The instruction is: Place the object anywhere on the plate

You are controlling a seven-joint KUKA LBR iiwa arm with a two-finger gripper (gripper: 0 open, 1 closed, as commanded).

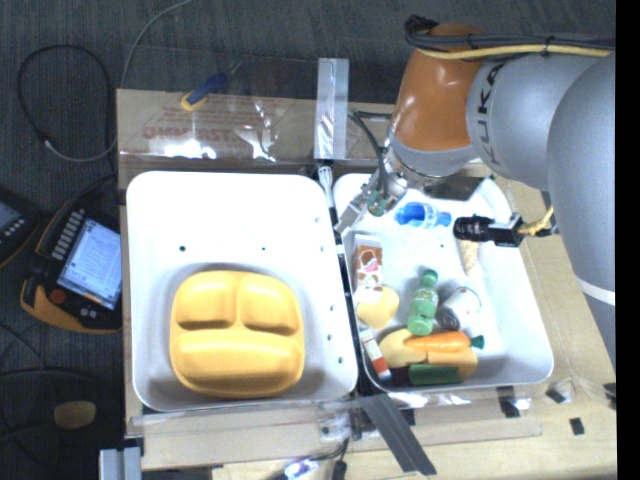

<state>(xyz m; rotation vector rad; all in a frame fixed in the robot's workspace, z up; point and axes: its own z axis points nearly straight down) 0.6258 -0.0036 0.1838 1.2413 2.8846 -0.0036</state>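
Bench [160, 118], two white bins [230, 193] side by side

We see dark grey carpet [250, 18] around the bench [140, 108], a thin cable [60, 103] looping far left, and a teach pendant [75, 268] lying left.

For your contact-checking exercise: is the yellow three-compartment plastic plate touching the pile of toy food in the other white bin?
Apart. The camera view shows the yellow plate lying in the left bin, with both bins' rims between it and the toy pile.
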